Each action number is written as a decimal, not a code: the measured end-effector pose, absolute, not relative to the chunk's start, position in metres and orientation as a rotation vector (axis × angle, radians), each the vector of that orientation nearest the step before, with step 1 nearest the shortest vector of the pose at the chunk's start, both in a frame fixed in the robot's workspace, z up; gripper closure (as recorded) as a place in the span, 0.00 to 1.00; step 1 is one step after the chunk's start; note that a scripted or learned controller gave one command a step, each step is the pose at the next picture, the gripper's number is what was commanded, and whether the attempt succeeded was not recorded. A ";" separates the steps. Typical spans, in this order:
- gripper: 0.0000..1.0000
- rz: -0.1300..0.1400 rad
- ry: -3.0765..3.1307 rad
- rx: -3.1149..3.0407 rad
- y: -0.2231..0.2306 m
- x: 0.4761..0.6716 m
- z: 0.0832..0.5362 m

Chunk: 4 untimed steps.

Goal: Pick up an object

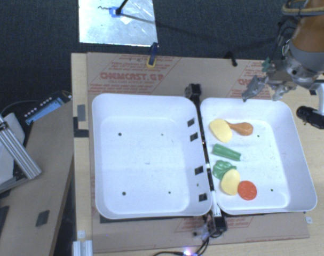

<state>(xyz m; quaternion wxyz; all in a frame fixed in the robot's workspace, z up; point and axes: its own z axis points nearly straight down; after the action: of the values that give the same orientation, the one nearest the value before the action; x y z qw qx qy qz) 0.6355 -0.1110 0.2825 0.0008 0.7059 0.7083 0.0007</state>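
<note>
Nearest the camera, at the front of the right bin, lies a red disc touching a yellow oval piece, with a green leafy piece just behind that. Further back a green pod-shaped piece lies with its long axis running from back-left to front-right. At the back of the group a second yellow piece touches an orange-brown drumstick shape, whose thin end points left and thick end right. That makes six objects: two yellow, two green, one red, one orange-brown. The left bin shows bare white floor. Both bins rest side by side on the surface. The tool hangs above the right bin's back rim, its two dark fingers spread apart with nothing between them
</note>
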 end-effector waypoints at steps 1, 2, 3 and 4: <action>1.00 0.006 2.226 2.212 -0.111 0.636 0.294; 1.00 0.022 2.230 2.197 -0.013 0.639 0.423; 1.00 0.021 2.221 2.205 -0.009 0.594 0.545; 1.00 0.005 2.228 2.214 0.000 0.518 0.536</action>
<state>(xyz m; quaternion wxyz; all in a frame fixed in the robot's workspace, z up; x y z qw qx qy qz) 0.5175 0.0004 0.5362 0.0004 0.7049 0.7093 0.0017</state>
